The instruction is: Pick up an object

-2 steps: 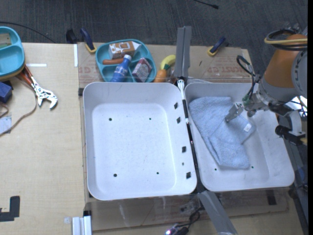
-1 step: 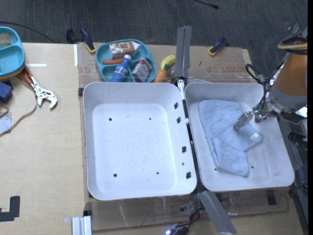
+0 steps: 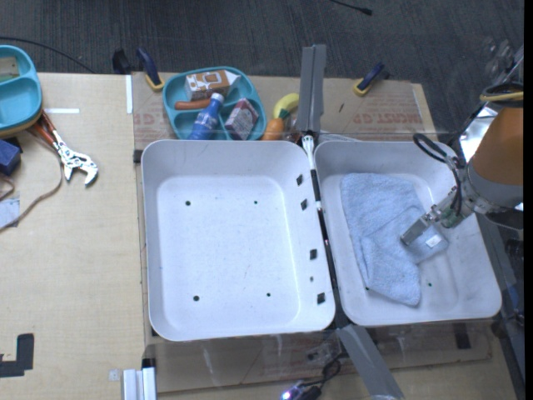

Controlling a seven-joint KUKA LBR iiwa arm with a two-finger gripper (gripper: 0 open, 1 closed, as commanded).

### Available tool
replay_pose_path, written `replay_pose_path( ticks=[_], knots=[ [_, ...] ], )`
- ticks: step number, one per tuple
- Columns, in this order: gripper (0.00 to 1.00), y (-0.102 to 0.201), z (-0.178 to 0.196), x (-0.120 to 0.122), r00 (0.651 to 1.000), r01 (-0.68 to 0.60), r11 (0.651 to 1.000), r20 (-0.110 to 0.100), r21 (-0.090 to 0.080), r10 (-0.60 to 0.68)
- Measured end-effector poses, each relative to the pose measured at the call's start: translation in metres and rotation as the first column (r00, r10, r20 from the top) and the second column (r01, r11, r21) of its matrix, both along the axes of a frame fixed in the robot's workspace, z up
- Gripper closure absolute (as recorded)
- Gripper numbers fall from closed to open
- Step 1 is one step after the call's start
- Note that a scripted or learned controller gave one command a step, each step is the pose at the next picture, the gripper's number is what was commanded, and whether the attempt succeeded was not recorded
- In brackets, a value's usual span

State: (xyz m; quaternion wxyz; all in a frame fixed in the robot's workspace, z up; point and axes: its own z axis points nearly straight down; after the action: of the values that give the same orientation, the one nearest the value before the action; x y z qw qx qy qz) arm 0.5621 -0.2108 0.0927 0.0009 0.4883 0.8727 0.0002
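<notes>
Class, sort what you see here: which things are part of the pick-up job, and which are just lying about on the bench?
Part of the job:
- gripper, low in the right bin
- light blue cloth in that bin, under the gripper

Just lying about:
- left bin
- teal tray of small items behind the bins
- wrench on the bench
- blue-handled clamp

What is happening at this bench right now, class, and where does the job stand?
A grey robot arm reaches in from the right, with its end effector down in the right bin, at the right edge of a light blue cloth that lies crumpled there. Whether it has gripped the cloth cannot be told. The cloth is not lifted. The left bin sits alongside, and a teal tray of small items sits behind the bins.
</notes>
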Motion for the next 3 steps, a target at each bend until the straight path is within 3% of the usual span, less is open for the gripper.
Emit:
replay_pose_path(
  ticks=[1,2,3],
  knots=[
    [0.00,0.0026,0.0000,0.0373,0.941,0.337,0.941,0.001,0.000,-0.337],
    [1.00,0.0026,0.0099,0.0380,0.942,0.335,0.942,0.003,-0.001,-0.335],
    [0.00,0.0026,0.0100,0.0381,0.942,0.335,0.942,0.003,-0.001,-0.335]
  ],
)
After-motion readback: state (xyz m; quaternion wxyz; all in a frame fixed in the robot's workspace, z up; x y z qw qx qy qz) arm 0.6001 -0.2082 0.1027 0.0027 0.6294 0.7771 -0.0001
